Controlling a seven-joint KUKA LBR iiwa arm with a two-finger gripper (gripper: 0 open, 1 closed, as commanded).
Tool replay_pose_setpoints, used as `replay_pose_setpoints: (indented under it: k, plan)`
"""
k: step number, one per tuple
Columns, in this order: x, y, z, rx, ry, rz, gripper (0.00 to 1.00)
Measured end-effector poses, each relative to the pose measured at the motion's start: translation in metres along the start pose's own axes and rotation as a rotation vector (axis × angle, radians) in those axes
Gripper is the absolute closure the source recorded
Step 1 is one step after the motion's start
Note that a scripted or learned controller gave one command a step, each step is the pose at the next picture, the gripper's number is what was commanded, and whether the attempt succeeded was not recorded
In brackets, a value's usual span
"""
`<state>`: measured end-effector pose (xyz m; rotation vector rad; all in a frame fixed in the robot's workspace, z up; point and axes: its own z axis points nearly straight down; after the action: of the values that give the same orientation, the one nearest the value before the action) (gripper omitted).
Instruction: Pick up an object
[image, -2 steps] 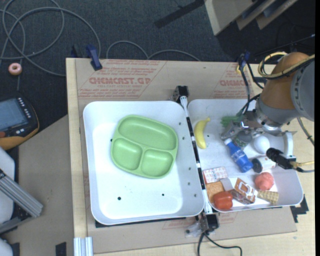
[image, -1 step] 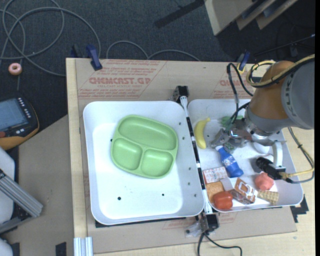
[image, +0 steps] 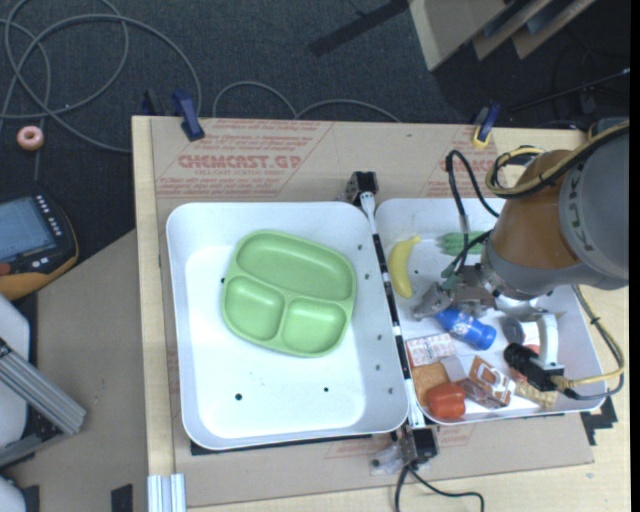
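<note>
Jaws (image: 452, 297) hung low in the right shallow white bin (image: 590, 330), just above a blue plastic bottle (image: 467, 328); whether they were spread or closed could not be told. Two bins sat side by side on the counter (image: 250, 150). One green three-compartment plastic tray (image: 288, 293) lay in the left white bin (image: 200, 300). At the jaws' 10 o'clock lay one yellow banana (image: 402, 264); at 6 o'clock one red round toy (image: 447, 402), beside a brown snack packet (image: 488, 383).
</note>
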<state>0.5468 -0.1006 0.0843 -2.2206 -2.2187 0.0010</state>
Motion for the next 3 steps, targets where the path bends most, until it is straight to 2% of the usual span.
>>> replay_pose_setpoints:
  k: [1, 2, 3]
  plan:
    - [0.0, 0.001, -0.01, -0.003, 0.0, 0.0, 1.0]
    - [0.076, -0.029, -0.1, -0.003, -0.001, -0.002, 1.0]
    - [0.09, -0.012, -0.127, -0.003, -0.001, -0.002, 1.0]
